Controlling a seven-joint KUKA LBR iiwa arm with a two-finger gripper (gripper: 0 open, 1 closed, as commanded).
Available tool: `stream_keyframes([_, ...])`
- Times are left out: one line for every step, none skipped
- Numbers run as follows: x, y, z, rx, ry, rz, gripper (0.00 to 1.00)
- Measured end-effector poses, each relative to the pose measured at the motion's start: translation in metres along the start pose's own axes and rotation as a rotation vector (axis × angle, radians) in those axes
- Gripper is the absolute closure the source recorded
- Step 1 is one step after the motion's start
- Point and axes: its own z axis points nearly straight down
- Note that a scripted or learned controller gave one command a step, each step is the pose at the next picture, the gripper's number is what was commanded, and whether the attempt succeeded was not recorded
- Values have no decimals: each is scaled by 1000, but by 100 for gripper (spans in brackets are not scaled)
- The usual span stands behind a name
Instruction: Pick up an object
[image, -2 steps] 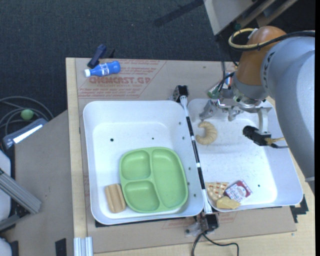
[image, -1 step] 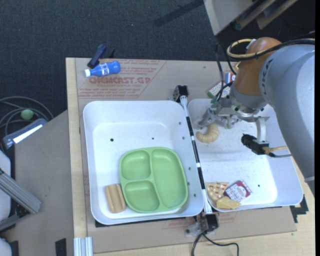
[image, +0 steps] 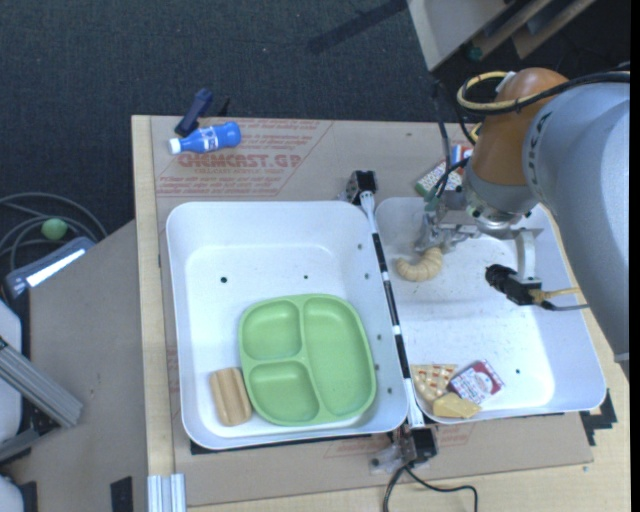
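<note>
Croissant (image: 420, 266) is lying in the right bin (image: 520, 390), touching the tool (image: 437, 240) just above; finger state is showing unclear

Jaws (image: 432, 240) over croissant (image: 420, 266); green tray (image: 305, 358) in left bin (image: 200, 240)

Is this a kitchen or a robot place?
Most likely a robot lab, not a kitchen. A grey robot arm reaches over two white bins holding toy food, such as a croissant and a green plate, with cables lying around.
</note>
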Motion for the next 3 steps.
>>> stream_keyframes([49, -30, -100, -3, 2, 0, 100])
stream_keyframes([58, -56, -125, 2, 2, 0, 100])
stream_keyframes([98, -84, -142, 3, 3, 0, 100])
